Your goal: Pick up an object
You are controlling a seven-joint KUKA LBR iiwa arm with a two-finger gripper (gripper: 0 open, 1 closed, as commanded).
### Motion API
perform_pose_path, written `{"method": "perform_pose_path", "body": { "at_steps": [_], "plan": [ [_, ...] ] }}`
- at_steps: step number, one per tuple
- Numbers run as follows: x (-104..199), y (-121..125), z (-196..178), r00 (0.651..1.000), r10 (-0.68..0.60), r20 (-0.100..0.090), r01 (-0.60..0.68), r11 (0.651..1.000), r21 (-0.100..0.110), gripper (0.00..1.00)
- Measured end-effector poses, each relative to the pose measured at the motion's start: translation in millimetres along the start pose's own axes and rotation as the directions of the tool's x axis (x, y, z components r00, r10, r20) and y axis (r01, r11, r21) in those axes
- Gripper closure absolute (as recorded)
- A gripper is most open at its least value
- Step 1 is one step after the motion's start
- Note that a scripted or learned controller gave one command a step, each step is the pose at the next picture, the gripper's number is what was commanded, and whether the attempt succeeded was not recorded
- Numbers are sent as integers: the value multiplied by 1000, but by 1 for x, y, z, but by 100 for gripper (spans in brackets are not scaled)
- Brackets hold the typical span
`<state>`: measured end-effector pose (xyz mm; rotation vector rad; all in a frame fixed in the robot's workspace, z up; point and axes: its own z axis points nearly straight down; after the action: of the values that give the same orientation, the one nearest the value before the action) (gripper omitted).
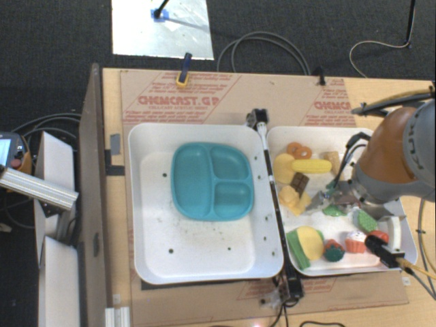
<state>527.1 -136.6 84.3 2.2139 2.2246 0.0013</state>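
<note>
Ref. landmark: the teal divided plate [211,181], lying in the left bin [153,210]. All positions below are given rel. to it.

1. Arm [402,152] status: you see it reaching in from the far side of the right bin [278,133], well apart from the plate. The gripper [334,197] is low among the objs. in the middle of that bin.
2. Tool state: cannot tell. The jaw area is small and cluttered; treat it as unconfirmed.
3. Candidate objs., all beyond the plate in the right bin: a yellow banana-shaped piece [310,165], a brown block [300,181], a green piece [333,210] just beside the gripper, a yellow-green item [306,242], a dark teal item [333,253], a red-white item [356,242].
4. Progress: judged early. No obj. is visibly lifted; all appear to rest on the bin floor.
5. Remaining: confirm closure on 1 obj. (likely the green piece), then lift clear of the bin.
</note>
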Motion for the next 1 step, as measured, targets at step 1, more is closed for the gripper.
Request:
{"method": "perform_pose_path", "body": {
  "at_steps": [1],
  "plan": [
    [-2,2,-12,1000,1,1,-1,1000,-5,100]
  ]
}}
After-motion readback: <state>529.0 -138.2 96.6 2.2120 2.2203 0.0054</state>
